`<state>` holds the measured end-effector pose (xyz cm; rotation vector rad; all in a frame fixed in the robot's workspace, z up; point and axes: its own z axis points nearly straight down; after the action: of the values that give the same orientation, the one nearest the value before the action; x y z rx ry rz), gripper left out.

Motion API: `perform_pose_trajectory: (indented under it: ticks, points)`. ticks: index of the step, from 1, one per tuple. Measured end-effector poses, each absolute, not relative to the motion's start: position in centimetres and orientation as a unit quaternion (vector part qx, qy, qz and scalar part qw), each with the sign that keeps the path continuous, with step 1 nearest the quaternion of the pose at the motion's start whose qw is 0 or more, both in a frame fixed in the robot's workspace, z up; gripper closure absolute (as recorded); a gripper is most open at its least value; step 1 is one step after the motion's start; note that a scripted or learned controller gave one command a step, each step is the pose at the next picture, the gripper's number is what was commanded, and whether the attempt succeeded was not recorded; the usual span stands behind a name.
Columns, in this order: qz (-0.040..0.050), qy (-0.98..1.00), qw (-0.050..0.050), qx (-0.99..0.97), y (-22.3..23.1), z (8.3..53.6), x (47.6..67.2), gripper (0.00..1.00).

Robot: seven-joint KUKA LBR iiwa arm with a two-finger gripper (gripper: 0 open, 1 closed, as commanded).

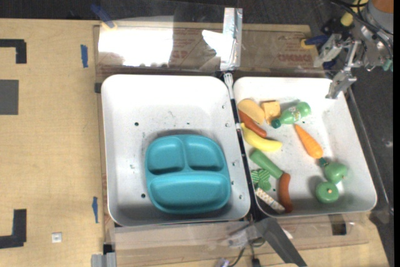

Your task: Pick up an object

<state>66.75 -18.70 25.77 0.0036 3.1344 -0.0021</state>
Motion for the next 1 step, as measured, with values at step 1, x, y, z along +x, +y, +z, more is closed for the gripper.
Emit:
perform_pose_trajectory:
  ticks: [1]
  points:
    - [-0.0021,1.000,0.010,-0.024,-19.30,10.62,64.42,0.00]
